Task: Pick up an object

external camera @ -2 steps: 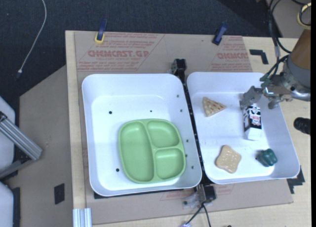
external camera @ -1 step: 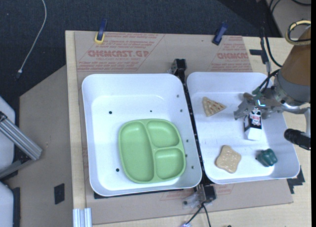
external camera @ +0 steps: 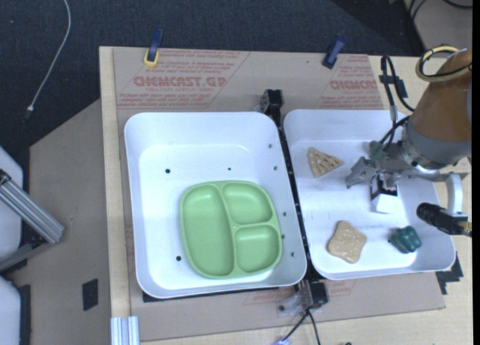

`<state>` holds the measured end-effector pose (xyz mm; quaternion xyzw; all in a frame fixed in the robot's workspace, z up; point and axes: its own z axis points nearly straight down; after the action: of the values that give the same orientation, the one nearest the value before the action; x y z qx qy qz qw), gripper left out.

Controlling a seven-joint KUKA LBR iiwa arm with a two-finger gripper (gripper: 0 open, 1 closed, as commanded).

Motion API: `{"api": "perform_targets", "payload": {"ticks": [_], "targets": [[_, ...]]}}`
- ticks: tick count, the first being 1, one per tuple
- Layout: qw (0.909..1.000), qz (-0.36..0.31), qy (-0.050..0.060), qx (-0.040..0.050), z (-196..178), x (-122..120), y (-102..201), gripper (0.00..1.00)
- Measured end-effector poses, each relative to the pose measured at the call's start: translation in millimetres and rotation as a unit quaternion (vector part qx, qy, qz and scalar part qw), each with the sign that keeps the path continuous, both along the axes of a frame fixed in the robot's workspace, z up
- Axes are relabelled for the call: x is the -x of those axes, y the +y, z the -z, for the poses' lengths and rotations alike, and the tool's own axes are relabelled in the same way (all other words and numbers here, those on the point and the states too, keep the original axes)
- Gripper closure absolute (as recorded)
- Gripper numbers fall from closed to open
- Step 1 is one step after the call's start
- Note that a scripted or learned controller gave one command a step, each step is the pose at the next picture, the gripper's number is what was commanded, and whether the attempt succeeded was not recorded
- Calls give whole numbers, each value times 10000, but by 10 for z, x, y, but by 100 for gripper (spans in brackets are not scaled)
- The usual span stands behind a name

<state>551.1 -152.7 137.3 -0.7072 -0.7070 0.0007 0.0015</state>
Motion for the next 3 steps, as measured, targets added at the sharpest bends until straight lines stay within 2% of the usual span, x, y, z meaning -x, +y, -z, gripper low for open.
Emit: {"api": "perform_targets", "payload": {"ticks": [1, 2, 3], "targets": [[9999, 6, -95, 42, 292, -46, -32, 0], [9999, 3, -139, 63, 193, -68, -36, 100], [10000, -6, -50, 17, -442, -121, -50, 100]]}}
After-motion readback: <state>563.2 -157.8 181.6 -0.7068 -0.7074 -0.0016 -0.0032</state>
